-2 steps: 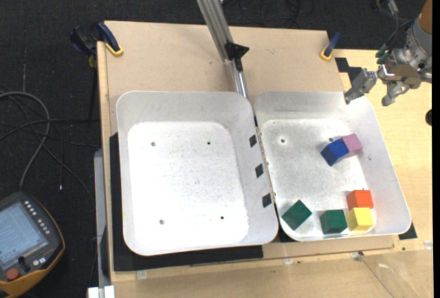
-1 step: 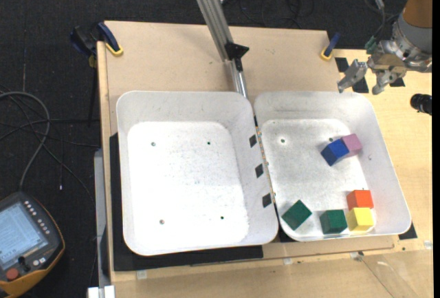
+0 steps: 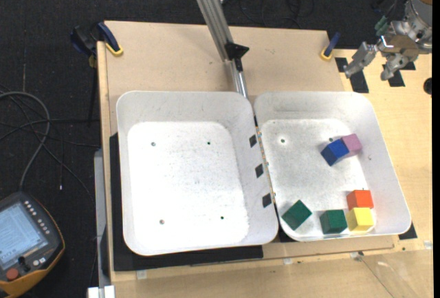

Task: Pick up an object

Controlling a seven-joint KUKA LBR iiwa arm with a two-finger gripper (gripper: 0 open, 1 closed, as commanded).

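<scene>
1. Looking down from the overhead camera: the gripper (image 3: pixel 375 64) is way off at the far right, hanging over the bare wooden bench (image 3: pixel 179 62) past the far edge of the right bin (image 3: pixel 302 111). Its two fingers are spread apart with nothing between them.

2. All the stuff to grab sits in the right bin. There's a blue block (image 3: pixel 334 151) toward the right-middle, with a light purple block (image 3: pixel 352 144) touching it on its far-right side. Both look like small cubes, turned a bit askew.

3. Along the near edge of that bin there's a dark green block (image 3: pixel 297 214), tilted at an angle, sitting on its own near the left of the bin.

4. Further right on the near edge is a tight little cluster: another green block (image 3: pixel 333 221), a yellow block (image 3: pixel 361 219) right beside it, and an orange-red block (image 3: pixel 359 199) just behind the yellow one, touching it.

5. The left bin (image 3: pixel 137 118) is white with a speckled, scuffed floor.

6. A silver pole (image 3: pixel 210 7) runs at a slant from the far side down to where the two bins meet. A handheld pendant (image 3: pixel 24 238) with a screen lies on the dark floor at near left.
</scene>
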